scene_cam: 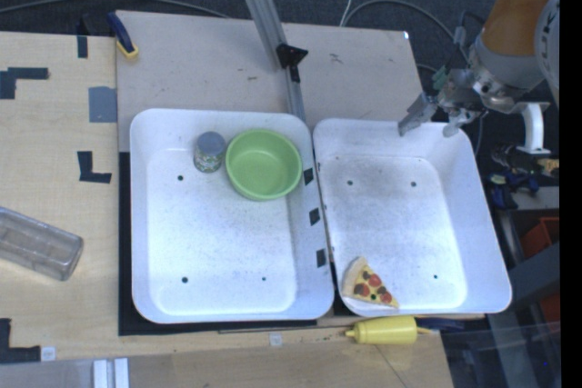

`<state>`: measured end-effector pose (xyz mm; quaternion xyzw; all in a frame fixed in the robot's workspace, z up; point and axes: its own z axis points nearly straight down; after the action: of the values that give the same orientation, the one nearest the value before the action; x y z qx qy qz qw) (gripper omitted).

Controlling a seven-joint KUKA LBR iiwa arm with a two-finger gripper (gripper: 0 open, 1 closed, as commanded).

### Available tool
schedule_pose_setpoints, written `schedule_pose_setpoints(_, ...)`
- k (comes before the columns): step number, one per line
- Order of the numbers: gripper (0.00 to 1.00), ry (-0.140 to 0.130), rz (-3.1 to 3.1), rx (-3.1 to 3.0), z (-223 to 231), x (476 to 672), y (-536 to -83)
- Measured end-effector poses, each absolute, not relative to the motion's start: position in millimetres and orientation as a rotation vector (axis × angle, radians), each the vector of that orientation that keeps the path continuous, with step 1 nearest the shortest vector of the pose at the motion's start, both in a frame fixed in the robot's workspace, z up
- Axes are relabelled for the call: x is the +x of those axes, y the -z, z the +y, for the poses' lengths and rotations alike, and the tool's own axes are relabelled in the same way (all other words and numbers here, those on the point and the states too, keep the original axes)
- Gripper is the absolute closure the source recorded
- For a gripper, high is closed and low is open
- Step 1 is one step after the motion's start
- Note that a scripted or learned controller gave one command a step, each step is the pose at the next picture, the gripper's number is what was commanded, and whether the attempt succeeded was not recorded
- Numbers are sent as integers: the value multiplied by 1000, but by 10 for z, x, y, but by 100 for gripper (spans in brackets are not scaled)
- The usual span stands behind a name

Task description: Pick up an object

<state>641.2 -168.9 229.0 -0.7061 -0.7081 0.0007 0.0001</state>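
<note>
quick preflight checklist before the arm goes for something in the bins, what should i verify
1. Gripper clear of objects: ok, it sits at the right bin's far rim with nothing between its fingers.
2. Fingers open for a grasp: ok, they look spread.
3. Target in the near bin: ok, the pizza slice lies flat in the front left corner, close to the wall.
4. Left bin targets: ok, green bowl and small can stand upright at the back, touching or nearly so.
5. Yellow bottle: not ok, it lies outside the bins.

green bowl (264,164), pizza slice (367,283), arm (518,23)
</note>
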Motion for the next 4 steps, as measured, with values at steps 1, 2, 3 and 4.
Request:
schedule_pose_setpoints(1,0,-3,-2224,-2218,-1689,6412,-2290)
schedule_pose_setpoints(2,0,-7,-2221,-2217,-1740,6429,-1832)
schedule_pose_setpoints(3,0,-8,-2220,-2216,-1663,6341,-1310)
schedule_pose_setpoints(4,0,-4,-2224,-2219,-1653,6338,-869)
